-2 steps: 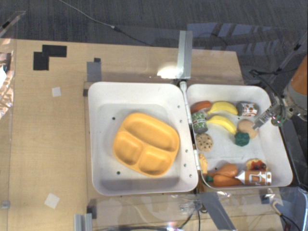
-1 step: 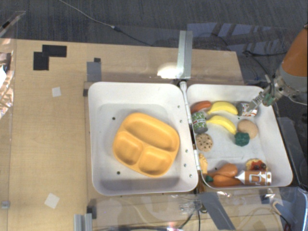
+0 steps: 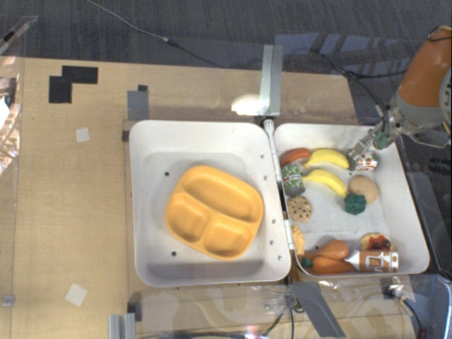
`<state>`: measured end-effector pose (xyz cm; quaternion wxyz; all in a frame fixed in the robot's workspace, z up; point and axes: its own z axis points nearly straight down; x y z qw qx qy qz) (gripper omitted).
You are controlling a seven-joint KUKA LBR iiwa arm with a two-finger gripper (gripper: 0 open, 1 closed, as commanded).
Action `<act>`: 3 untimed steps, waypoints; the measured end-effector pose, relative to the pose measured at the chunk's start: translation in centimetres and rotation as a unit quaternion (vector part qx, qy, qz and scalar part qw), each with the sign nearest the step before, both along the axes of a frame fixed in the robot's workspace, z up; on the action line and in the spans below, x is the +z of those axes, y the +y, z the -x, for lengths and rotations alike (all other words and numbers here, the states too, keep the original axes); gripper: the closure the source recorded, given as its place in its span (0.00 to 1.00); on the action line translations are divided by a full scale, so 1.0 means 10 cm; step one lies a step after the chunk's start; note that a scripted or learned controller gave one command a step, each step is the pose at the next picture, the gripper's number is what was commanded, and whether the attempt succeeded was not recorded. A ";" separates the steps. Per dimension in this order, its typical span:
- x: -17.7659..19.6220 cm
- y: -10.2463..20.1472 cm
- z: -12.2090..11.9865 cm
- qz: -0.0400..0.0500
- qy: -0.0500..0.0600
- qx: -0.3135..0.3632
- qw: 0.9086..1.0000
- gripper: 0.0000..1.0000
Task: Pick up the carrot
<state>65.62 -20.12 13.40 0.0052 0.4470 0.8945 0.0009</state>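
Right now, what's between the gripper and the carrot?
In the camera view: between gripper and carrot lie the egg and broccoli.

No lettering on any item here is legible.

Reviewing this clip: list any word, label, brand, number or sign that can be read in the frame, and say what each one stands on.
No text can be read anywhere in this frame.
Orange-and-white bottle lying at the right bin's near edge: label print, too blurred to read.
Small green can near the divider: label too small to read.
Small white-and-orange container by the gripper: markings too small to read.
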 end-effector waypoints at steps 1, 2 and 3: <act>-0.05 -0.01 0.13 -0.001 -0.007 -0.057 0.998 1.00; 0.33 -0.06 0.83 0.000 0.000 -0.028 1.000 1.00; 0.26 -0.03 0.34 -0.001 0.000 -0.082 0.997 1.00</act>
